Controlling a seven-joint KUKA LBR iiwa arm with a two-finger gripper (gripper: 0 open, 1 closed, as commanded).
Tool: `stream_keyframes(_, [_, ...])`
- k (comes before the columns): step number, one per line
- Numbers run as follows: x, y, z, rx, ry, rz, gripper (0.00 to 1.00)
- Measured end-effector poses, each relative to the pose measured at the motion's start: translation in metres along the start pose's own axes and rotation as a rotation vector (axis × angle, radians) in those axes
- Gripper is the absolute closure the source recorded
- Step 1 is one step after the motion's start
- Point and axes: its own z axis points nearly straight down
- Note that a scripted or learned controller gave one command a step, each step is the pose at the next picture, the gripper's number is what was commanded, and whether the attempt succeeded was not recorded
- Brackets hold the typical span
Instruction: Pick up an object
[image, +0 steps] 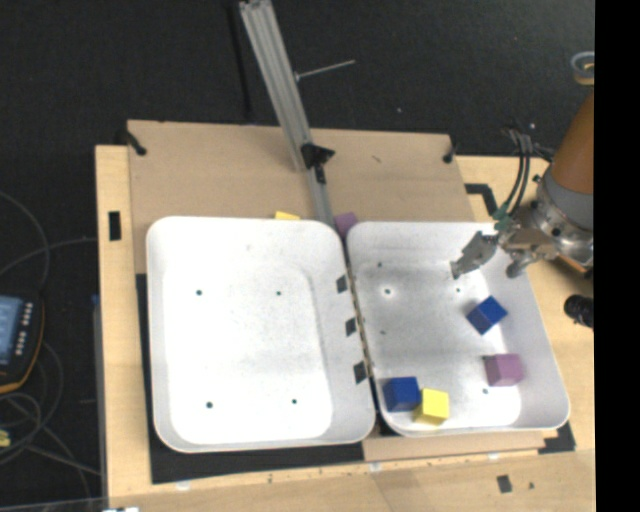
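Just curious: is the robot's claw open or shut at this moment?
Open. The gripper hangs over the right bin with its two fingers spread apart, nothing between them.

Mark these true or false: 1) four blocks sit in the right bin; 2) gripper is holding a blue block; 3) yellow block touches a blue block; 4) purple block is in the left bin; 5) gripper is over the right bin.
1) True: the right bin holds two blue blocks, a yellow block and a purple block.
2) False: nothing sits between the fingers of the gripper; the nearest blue block lies on the bin floor below it.
3) True: they sit side by side at the near edge.
4) False: it is in the right bin, not the left bin.
5) True: above its far right part.
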Motion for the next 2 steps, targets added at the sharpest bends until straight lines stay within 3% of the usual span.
stream_keyframes(1, [-0.039,-0.059,0.081,0.010,0.000,0.005,0.00])
stream_keyframes(2, [-0.051,-0.007,0.140,-0.018,-0.011,0.001,0.00])
